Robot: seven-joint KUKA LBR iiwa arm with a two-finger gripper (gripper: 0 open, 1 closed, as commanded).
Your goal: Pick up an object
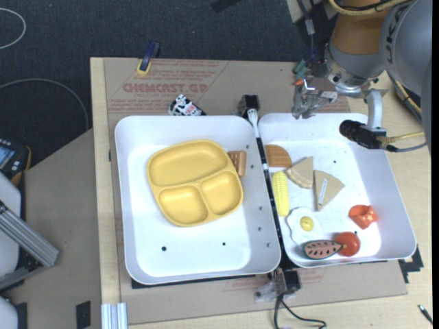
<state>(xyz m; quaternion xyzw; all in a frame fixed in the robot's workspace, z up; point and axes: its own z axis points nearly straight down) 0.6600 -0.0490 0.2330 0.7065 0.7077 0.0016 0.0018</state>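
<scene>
The gripper (pixel 305 107) is hovering empty at upper right, fingers slightly apart, over light, rigid, slippery toy foods; the corn cob (pixel 280 192) is offering graspable long sides.

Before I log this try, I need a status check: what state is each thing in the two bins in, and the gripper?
Yellow divided tray: upright in the left bin.
Waffle piece: against the tray's right rim.
Corn cob: lying flat in the right bin.
Fried egg: flat, yolk up.
Tomato: touching the watermelon slice.
Gripper: above the right bin's far edge, holding nothing.
</scene>
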